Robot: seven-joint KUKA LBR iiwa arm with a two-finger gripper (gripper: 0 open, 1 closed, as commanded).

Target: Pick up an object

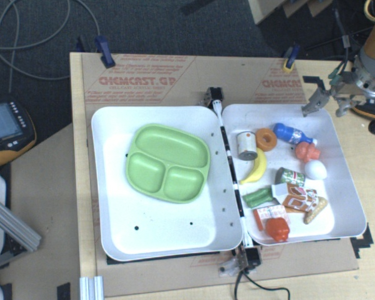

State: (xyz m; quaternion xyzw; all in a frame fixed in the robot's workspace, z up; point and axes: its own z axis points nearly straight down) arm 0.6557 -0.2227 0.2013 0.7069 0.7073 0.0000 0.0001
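Left bin (pixel 112 167) is carrying green divided plate (pixel 167 163). Right bin (pixel 344 167) is holding banana (pixel 257 166), blue bottle (pixel 292 134), silver can (pixel 246 145), red pepper (pixel 278 229), white egg (pixel 315 169), brown donut (pixel 266 140). Gripper (pixel 328 100) is hovering over right bin's far right corner, fingers spread apart, grasping nothing.

Two white bins: left bin (pixel 112 167), right bin (pixel 347 192). Left bin holds a pale green divided plate (pixel 167 162). In the right bin: yellow banana (pixel 256 167), orange-brown doughnut (pixel 265 140), blue bottle (pixel 290 133) with white cap, white egg (pixel 315 169), silver can (pixel 246 145), green packet (pixel 258 197), red pepper (pixel 278 229) at 6 o'clock. Bench board (pixel 175 80) tan with red lettering; blue clamps (pixel 104 50) at 12 o'clock. Gripper (pixel 328 100) grey.
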